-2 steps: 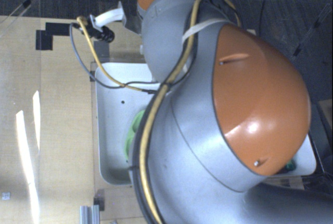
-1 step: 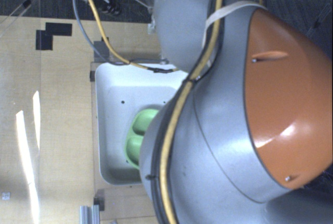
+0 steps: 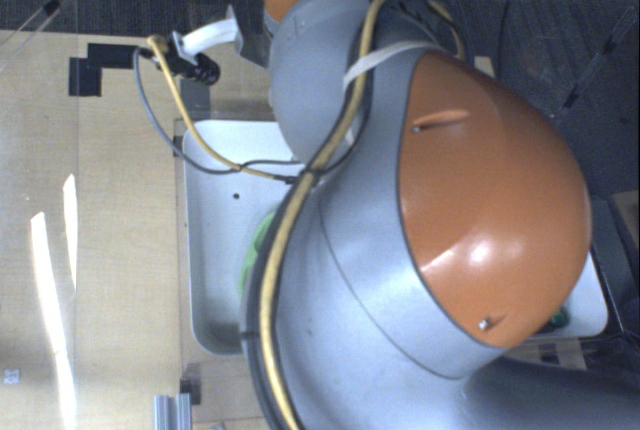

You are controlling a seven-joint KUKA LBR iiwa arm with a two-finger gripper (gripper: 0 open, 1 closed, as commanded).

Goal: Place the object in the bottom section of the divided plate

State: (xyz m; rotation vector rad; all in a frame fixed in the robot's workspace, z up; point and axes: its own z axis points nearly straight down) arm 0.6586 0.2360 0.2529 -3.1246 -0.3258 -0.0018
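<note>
The arm's grey and orange body (image 3: 420, 218) looms close to the camera and covers most of the white bin (image 3: 210, 248). A sliver of a green thing (image 3: 257, 248) shows at the arm's left edge, inside the bin; I cannot tell what it is. Another small green bit (image 3: 556, 320) peeks out under the arm at the lower right. The arm hides whatever else lies in the bin.
The bin's left wall and bare white floor show at left centre. A yellow and grey cable (image 3: 190, 133) loops from a black bracket (image 3: 95, 68) on the wooden bench (image 3: 90, 248) toward the arm. Dark carpet lies along the top.
</note>
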